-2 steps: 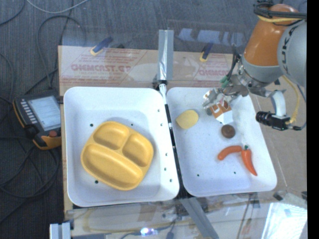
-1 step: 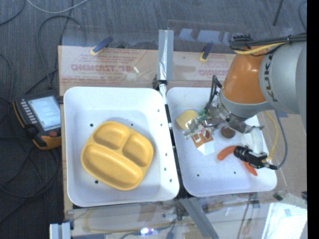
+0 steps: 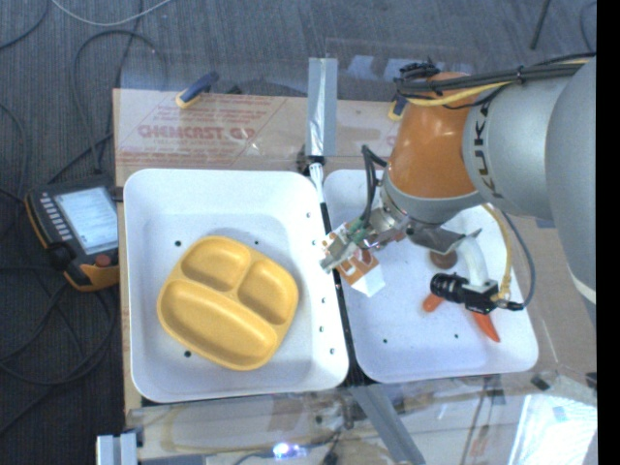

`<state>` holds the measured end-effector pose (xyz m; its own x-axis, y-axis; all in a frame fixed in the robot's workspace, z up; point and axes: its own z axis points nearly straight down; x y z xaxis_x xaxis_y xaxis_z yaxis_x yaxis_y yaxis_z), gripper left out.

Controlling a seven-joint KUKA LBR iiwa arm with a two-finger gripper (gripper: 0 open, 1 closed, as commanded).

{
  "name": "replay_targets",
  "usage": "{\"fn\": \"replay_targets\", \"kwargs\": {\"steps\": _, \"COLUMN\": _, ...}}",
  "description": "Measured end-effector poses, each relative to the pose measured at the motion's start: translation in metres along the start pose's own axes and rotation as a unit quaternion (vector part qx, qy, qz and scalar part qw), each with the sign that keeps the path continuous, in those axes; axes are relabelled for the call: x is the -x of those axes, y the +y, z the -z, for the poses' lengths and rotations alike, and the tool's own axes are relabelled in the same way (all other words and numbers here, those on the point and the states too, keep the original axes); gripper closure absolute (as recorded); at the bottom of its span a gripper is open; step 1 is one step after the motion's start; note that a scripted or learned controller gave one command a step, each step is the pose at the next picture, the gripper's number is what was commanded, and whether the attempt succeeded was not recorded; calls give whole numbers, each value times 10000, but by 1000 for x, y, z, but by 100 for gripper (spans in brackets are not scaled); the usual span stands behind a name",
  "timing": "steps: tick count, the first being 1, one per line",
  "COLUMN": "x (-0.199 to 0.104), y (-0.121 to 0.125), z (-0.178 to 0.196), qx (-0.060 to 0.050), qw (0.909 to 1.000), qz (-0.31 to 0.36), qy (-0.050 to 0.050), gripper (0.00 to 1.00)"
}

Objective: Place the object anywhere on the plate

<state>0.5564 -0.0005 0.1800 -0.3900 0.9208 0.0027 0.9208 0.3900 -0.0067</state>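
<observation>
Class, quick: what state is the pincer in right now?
Pincer: over the right bin's left edge; open or shut cannot be told.

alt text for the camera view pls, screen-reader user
A grey and orange arm reaches over the right bin, its gripper near the bin's left edge above a small brown and white object. The yellow divided plate sits in the left bin.

Dark grey carpet floor (image 3: 242, 27) runs behind, crossed by thin loose cables (image 3: 97, 13); a flattened cardboard sheet (image 3: 213, 139) lies at the bench's far edge; a handheld control pendant (image 3: 77, 231) rests left.
</observation>
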Motion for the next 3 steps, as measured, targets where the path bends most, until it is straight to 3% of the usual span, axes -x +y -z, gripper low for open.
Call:
{"fn": "replay_targets", "kwargs": {"steps": 1, "x": -86, "y": 30, "z": 0, "qx": -2, "qw": 9998, "qz": 206, "qy": -7, "gripper": 100}}
{"fn": "replay_targets", "kwargs": {"steps": 2, "x": -129, "y": 49, "z": 1, "qx": -3, "qw": 9901, "qz": 1402, "qy": -12, "gripper": 100}}
{"fn": "replay_targets", "kwargs": {"steps": 3, "x": -129, "y": 49, "z": 1, "qx": -1, "qw": 9901, "qz": 1403, "qy": -9, "gripper": 0}}
